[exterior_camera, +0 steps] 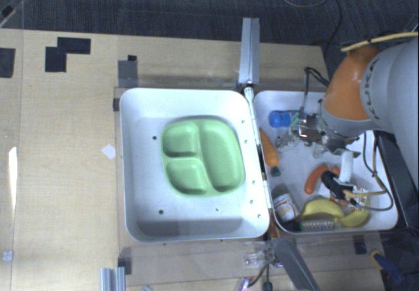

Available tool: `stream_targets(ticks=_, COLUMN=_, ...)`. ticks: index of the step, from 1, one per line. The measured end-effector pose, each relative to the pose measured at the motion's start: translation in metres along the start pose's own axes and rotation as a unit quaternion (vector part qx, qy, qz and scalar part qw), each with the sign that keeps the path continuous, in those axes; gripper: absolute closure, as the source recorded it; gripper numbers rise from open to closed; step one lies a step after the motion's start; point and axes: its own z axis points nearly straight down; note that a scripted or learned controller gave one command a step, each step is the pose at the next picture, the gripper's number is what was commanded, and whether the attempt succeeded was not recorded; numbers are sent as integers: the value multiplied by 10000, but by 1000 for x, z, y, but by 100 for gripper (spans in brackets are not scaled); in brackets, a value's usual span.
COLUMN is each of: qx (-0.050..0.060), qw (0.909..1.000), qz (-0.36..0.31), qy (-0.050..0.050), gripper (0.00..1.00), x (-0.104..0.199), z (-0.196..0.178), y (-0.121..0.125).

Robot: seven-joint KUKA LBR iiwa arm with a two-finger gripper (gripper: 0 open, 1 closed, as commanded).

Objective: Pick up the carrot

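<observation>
- Carrot [268,148]: lies along the right bin's [391,221] left wall.
- Claw [306,131]: nearby; grip state cannot be told.
- Advised: close across its width, clear of the wall.

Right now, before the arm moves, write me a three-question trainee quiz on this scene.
1. True or false: the carrot lies in the left bin.
2. What sits in the left bin? A: a green divided plate. B: a red mug. C: a book.
3. Fill in: the hand is over the ___ bin.

Key: 1 false, the carrot lies along the left wall of the right bin. 2 A. 3 right.
</observation>
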Motion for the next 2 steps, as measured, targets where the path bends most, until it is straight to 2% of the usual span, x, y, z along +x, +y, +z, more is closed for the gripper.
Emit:
stream_targets(ticks=1, qx=-20, qw=10000, qz=11, qy=8, gripper=100, x=0, z=-11, y=2)
stream_targets(ticks=2, qx=-4, qw=10000, qz=-77, qy=0, gripper=100, x=51, z=-95, y=38)
